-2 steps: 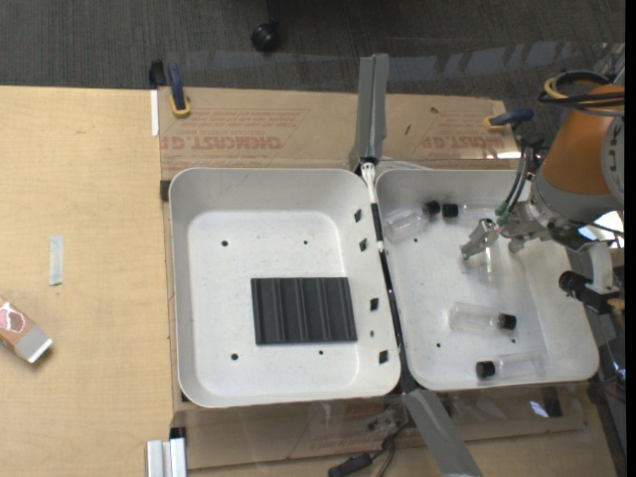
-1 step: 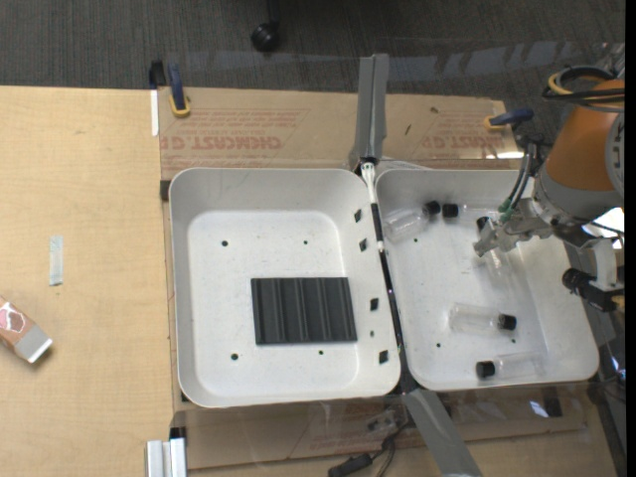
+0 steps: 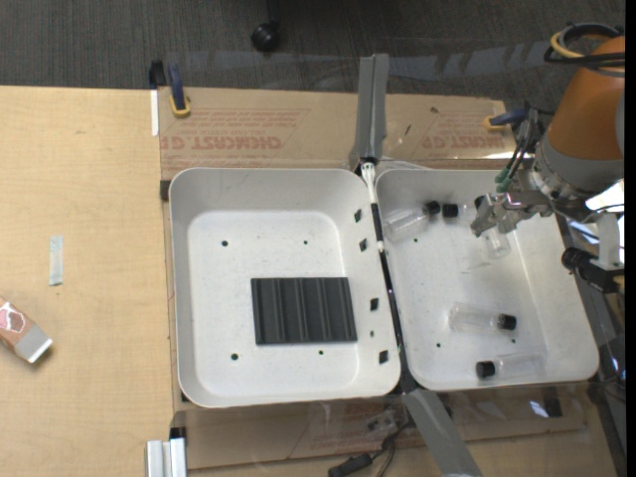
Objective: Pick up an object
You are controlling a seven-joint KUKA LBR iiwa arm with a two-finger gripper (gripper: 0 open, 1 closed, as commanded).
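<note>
A black ribbed mat [image 3: 303, 309] is seen in the left bin [image 3: 199, 266]. Clear, black-capped vials [image 3: 479, 319] are scattered in the right bin [image 3: 556, 296]; light and slippery, they are probably best grasped mid-body. The gripper [image 3: 494, 219] hovers above; its opening cannot be told.

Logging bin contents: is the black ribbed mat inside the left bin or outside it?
Inside. The black ribbed mat lies flat on the left bin floor, within its walls.
</note>
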